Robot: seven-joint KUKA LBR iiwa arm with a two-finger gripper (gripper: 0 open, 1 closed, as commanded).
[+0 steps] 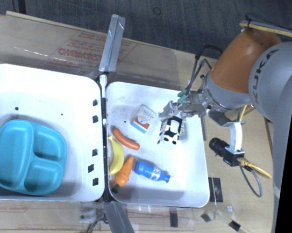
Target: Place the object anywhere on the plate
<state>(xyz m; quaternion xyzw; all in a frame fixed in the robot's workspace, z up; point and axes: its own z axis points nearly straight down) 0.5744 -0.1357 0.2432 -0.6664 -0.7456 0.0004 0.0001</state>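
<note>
The blue plate (pixel 28 156), with three compartments, lies in the left bin (pixel 41 87) toward its near left. My gripper (pixel 173 124) reaches down into the right bin (pixel 196 164) near its far right side. Directly under it is a small black-and-white object (pixel 171 133), touching or just above the bin floor. Whether the gripper has hold of this object is unclear from this angle.
The right bin also holds a small milk carton (pixel 144 118), a red sausage (pixel 126 138), a yellow banana (pixel 116 156), an orange carrot (pixel 123 172) and a blue bottle (pixel 151 171). A metal divider (pixel 102 106) separates the bins. A black cable fitting (pixel 226 151) sits outside, right.
</note>
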